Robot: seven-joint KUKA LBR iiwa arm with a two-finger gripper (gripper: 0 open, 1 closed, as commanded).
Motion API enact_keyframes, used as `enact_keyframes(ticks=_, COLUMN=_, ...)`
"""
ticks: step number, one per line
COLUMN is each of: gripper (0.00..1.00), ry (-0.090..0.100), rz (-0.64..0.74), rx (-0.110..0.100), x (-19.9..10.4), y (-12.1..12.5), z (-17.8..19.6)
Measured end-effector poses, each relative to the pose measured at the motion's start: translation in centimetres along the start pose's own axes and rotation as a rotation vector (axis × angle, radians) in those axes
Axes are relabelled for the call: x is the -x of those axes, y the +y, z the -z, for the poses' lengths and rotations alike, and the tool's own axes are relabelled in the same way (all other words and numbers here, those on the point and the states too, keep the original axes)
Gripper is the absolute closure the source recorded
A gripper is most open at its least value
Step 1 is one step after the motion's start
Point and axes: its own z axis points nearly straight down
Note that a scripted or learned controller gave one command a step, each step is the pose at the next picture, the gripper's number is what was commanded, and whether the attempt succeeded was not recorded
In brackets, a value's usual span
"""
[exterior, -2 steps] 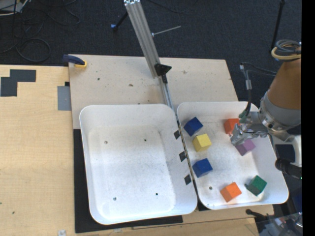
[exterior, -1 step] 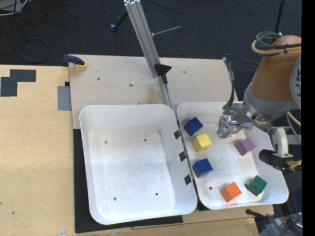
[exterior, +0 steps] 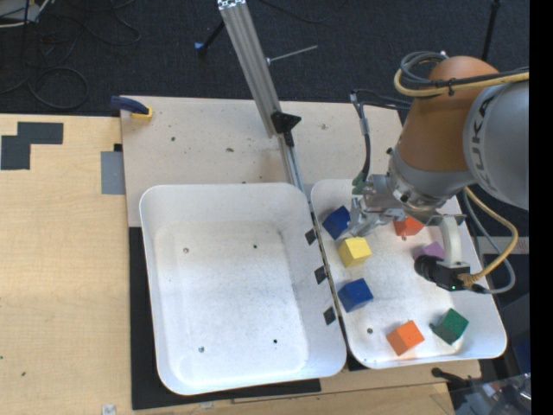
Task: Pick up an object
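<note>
Hovering end effector [exterior: 370, 216] above yellow cube [exterior: 354, 250]

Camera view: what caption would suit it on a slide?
Grey-and-orange arm lowers its pincer among coloured blocks in the right bin, near a yellow block.

Very little here can be read. On the grey casing of the arm [exterior: 505, 141], at the right, stand large dark letters running up its side; they look like part of "KUKA", though the casing's curve and the edge of the view cut them off. At the far end of the slanted metal rail [exterior: 257, 63] sits a small black-and-white chequered marker [exterior: 232, 1], a pattern and not writing. The blocks, the two bins and the worktop [exterior: 60, 258] carry no lettering, labels or numbers that I can make out.
</note>
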Motion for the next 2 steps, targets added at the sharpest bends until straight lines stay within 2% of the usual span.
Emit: enact_keyframes(ticks=2, gripper=1.00, ry=-0.001, rz=-0.001, rx=0.001, x=-8.4, y=3.6, z=-0.9)
